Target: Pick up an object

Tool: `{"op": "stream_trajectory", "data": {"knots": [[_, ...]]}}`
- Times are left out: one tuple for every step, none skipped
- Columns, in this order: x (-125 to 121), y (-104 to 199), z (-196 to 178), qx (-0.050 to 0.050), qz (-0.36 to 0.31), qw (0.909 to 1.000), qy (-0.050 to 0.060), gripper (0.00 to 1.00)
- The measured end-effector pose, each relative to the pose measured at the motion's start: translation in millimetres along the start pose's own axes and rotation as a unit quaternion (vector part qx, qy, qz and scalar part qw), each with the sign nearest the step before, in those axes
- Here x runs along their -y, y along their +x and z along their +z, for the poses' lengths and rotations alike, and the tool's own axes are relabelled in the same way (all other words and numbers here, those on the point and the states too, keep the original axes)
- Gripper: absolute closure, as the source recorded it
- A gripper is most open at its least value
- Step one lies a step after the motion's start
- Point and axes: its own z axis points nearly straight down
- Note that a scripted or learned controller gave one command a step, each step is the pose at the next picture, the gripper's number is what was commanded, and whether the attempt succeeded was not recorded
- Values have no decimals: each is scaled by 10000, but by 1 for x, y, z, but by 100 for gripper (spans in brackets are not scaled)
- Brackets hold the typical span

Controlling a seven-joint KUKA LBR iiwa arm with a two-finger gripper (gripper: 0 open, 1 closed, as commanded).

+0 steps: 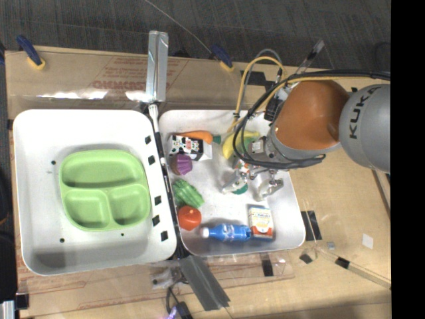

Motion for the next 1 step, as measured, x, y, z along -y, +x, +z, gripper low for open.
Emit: {"op": "stream_trajectory", "data": {"knots": [[7,-2,0,1,-309,9995,10,0]]}}
